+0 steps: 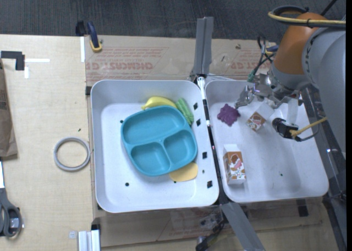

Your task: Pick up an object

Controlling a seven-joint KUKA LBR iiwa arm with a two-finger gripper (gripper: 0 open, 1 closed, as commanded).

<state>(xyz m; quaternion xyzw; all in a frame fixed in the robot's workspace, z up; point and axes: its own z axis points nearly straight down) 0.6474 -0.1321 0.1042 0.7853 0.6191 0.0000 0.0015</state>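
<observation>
My gripper hangs over the back of the right bin, below the arm's orange band. It stands open, one finger near the purple object and the other toward the right. A small brown-and-white box lies tilted on the bin floor just in front of the gripper, not held. The crumpled purple object rests to the gripper's left. A white carton with a red-brown picture lies at the bin's front left.
The left bin holds a blue divided plate lying over a yellow piece, a green piece and another yellow piece. A grey ring lies on the bench to the left. A black cable end hangs beside the gripper.
</observation>
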